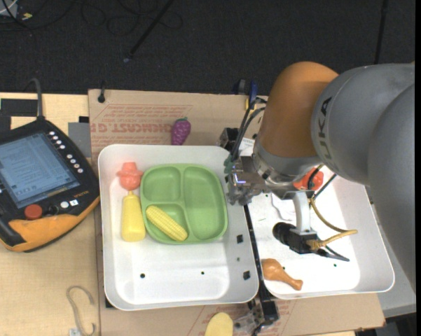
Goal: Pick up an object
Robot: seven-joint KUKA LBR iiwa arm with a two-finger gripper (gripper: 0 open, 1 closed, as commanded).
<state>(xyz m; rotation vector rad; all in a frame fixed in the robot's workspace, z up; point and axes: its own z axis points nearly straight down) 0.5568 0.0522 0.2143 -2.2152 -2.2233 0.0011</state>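
Gripper (238, 180) at frame centre, over the seam between the two bins; whether it is parted or closed cannot be made out. Just to its left, in the left bin (168, 282): a green divided plate (199, 187) with a toy corn cob (166, 222) in its lower-left compartment. A yellow bottle (132, 217) lies just beside the plate's left edge, with a pink toy (129, 176) above it. Below the gripper, in the right bin (364, 261): a brown drumstick (280, 273) near the bin's lower-left corner. Outside the bins, upper centre: a purple toy (181, 130) on cardboard.
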